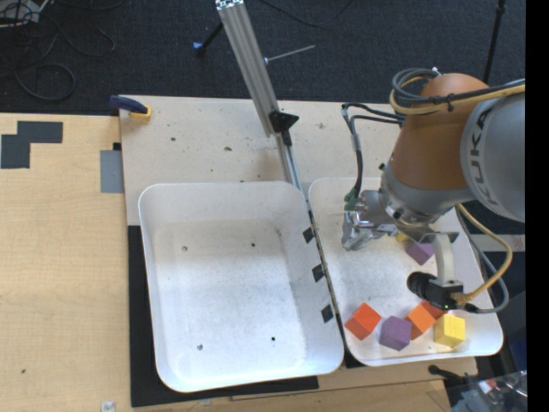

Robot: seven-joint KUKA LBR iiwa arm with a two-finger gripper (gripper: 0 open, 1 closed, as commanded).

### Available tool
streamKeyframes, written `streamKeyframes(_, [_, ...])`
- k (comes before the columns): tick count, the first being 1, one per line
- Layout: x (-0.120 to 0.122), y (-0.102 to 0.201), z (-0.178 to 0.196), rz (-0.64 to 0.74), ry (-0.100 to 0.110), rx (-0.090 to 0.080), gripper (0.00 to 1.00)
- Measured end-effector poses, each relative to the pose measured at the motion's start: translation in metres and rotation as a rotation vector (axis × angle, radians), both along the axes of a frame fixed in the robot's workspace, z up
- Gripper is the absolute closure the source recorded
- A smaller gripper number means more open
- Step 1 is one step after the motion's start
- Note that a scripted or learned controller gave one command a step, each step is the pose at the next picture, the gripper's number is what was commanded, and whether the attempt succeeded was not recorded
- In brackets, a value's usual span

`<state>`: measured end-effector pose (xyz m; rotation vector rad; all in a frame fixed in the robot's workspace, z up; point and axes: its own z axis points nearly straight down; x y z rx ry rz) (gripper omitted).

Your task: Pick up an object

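Note:
My gripper (357,235) hangs over the upper left part of the right bin (369,359), its metal fingers pointing down with nothing seen between them. Several blocks lie in that bin's near right part: an orange-red block (364,320), a purple block (395,332), an orange block (421,317) and a yellow block (450,330). A second purple block (420,251) sits partly hidden under the arm's wrist, just right of the gripper. The near blocks are well below the gripper in the view.
The left bin (150,230) stands beside the right one, with black clips (318,273) along the shared wall. A slanted aluminium post (254,67) rises behind the bins. A black cable connector (431,288) hangs over the right bin near the orange block.

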<state>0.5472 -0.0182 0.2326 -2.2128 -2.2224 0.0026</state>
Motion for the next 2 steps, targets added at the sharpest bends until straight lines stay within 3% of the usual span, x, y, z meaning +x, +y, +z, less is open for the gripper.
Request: streamKeyframes(2, [-0.016,0.097,0.011,0.0,-0.001,-0.001,1.0])
